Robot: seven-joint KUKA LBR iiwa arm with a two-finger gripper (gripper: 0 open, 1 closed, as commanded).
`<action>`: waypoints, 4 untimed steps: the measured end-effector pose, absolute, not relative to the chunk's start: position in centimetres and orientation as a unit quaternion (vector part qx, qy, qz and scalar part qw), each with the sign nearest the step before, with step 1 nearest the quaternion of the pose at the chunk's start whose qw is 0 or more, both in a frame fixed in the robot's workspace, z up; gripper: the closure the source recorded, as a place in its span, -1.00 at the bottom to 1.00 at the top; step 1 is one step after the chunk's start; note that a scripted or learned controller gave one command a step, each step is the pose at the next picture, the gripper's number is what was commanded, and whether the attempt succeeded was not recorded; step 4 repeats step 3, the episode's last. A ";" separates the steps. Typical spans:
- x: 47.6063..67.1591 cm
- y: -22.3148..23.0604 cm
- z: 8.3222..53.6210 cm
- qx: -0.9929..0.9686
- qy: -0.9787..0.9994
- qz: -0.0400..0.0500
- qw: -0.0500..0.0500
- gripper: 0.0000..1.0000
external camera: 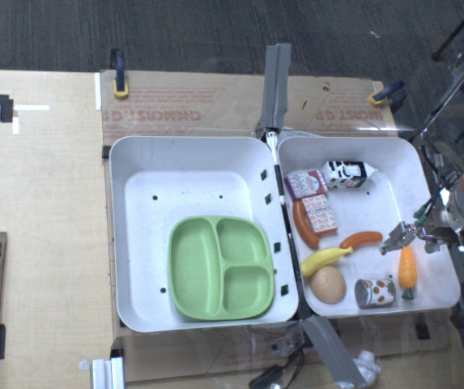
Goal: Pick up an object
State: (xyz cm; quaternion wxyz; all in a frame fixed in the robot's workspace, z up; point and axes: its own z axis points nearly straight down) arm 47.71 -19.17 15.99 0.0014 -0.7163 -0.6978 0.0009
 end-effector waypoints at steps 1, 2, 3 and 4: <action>47.7 -20.4 9.1 -0.660 -0.751 0.000 0.001 -1.00; 47.7 -20.4 9.9 -0.661 -0.750 0.000 0.002 1.00; 52.3 -12.3 21.1 -0.773 -0.634 0.001 0.000 1.00; 52.3 -12.3 21.1 -0.773 -0.634 0.001 0.000 1.00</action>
